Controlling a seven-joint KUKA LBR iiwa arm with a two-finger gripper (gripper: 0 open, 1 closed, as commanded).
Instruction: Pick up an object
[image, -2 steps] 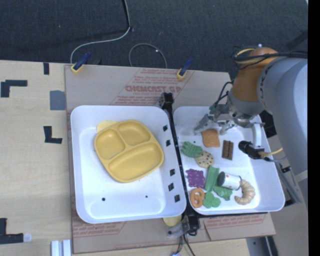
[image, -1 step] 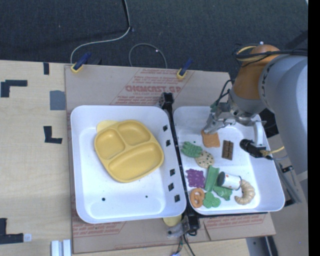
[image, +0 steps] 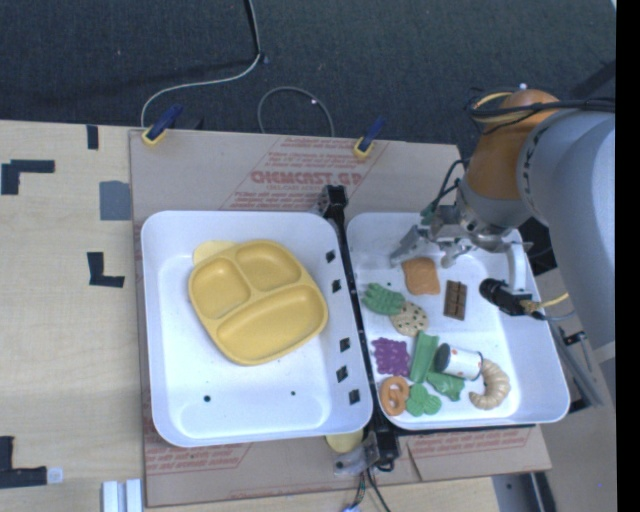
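My gripper (image: 430, 250) hangs over the back of the right bin (image: 545, 350), its fingers spread and open with nothing between them. Just below it lies an orange-brown toast slice (image: 421, 276), apart from the fingertips. To the toast's right rests a brown chocolate bar (image: 455, 299). Further forward in the same bin are a green leafy piece (image: 383, 298), a cookie (image: 408, 319), purple grapes (image: 391, 353), a green pod (image: 425, 355), a small white can (image: 460, 362), a croissant (image: 491, 385), a pretzel (image: 393, 395) and another green piece (image: 424, 402).
The left bin (image: 170, 380) holds a yellow divided plate (image: 258, 300), tilted across its middle. A black divider with clips (image: 345, 300) runs between the bins. The grey arm with its orange band (image: 500, 150) comes in from the upper right.
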